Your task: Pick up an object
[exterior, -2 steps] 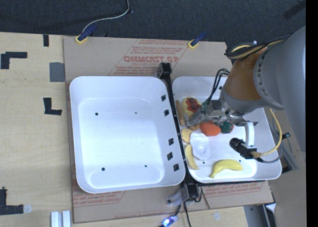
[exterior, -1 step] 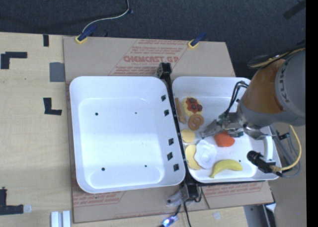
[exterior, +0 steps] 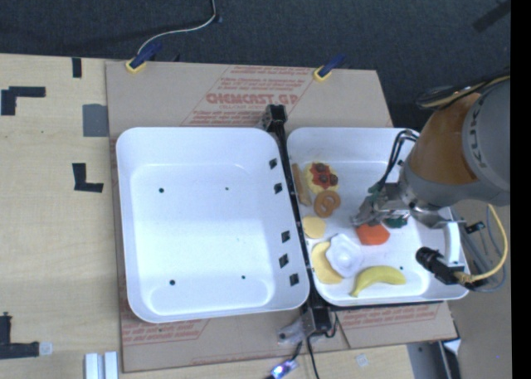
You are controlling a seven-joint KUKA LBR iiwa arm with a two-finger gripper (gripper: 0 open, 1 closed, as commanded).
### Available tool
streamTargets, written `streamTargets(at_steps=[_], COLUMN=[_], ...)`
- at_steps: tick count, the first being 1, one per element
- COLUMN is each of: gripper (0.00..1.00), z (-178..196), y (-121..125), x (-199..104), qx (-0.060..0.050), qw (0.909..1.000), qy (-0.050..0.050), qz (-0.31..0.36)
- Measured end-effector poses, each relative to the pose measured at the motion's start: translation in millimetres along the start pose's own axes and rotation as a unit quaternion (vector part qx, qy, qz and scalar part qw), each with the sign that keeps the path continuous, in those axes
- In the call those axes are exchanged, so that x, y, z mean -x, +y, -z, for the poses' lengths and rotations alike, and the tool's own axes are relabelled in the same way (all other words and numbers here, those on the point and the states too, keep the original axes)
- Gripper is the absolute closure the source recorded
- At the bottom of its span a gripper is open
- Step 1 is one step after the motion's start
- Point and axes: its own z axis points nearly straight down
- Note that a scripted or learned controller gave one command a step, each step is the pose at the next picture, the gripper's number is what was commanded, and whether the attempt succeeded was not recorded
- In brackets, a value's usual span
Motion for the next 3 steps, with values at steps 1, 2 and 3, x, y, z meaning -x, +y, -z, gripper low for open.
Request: streamTargets(at_steps=[1,2,3], gripper=[1.00,1.00,1.00], z=[-20,-19,-19], y=[36,38,44], x=[-47,-15,-28], qx=[-0.012,-0.011,-0.011], qw=[0.9999,0.9999,0.9999], qy=[0.005,0.006,0.005], qz=[0.001,0.000,0.000])
